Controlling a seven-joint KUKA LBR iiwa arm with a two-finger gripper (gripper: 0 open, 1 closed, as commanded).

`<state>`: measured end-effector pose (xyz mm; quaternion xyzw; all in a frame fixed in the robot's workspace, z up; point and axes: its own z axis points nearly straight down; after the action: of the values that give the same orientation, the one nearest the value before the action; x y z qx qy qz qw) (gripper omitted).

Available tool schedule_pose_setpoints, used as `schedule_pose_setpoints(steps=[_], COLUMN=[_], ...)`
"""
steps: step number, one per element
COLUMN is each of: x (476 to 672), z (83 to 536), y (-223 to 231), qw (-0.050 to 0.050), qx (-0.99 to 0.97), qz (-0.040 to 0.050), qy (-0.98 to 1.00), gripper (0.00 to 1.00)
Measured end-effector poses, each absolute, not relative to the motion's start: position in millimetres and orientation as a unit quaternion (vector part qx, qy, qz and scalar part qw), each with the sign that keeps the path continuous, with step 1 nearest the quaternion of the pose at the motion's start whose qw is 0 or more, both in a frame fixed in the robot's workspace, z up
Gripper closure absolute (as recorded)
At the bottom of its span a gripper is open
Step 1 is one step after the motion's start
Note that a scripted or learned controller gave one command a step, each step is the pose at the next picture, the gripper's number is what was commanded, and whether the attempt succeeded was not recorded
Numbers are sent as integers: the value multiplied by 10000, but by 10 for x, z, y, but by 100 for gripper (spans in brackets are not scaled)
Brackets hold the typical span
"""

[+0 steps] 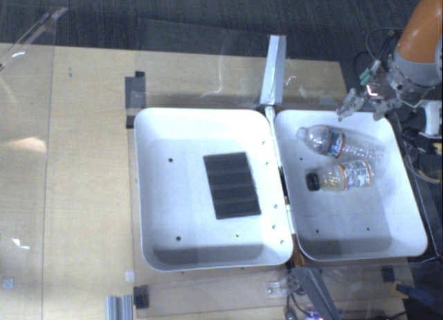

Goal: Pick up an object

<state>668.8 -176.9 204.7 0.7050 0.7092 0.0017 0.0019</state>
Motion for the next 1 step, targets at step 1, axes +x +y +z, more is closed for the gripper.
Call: schedule_pose_setpoints(steps=[1], x=[6589], z=[1274], y=[-1722], qw=[167], qx=[6773], qz=[117], qy=[7354], gripper=[0])
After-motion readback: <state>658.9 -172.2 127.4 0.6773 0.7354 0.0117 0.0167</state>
